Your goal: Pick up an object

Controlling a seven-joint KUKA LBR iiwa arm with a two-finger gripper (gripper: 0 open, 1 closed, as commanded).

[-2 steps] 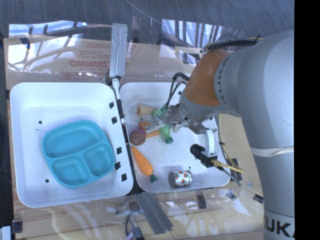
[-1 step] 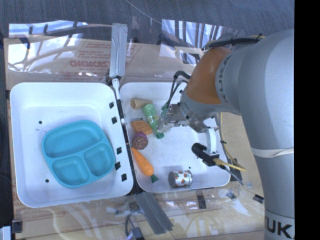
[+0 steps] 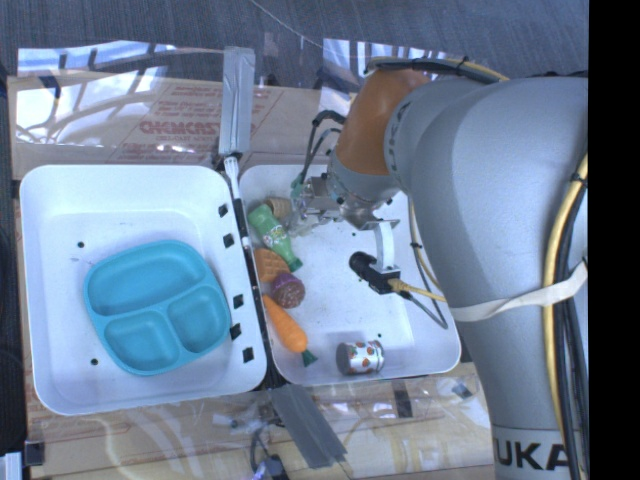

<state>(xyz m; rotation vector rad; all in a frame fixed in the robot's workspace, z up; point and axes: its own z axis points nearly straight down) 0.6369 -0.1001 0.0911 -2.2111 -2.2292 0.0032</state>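
The right bin (image 3: 430, 343) holds several small items along its left wall. From back to front they are a tan piece (image 3: 279, 207), a green bottle-shaped item (image 3: 276, 233), an orange-brown piece (image 3: 268, 264), a dark purple round item (image 3: 289, 290) and an orange carrot (image 3: 287, 332). A small can (image 3: 360, 357) lies on its side near the front wall. My gripper (image 3: 308, 206) hangs low at the back of this bin, just right of the tan piece and the green item. I see nothing held in it.
In the left bin (image 3: 50, 208) lies a blue three-compartment tray (image 3: 155, 305). The grey arm with its orange band (image 3: 375, 118) covers the right bin's back right part. A black cable fitting (image 3: 372, 271) hangs over the bin's middle.
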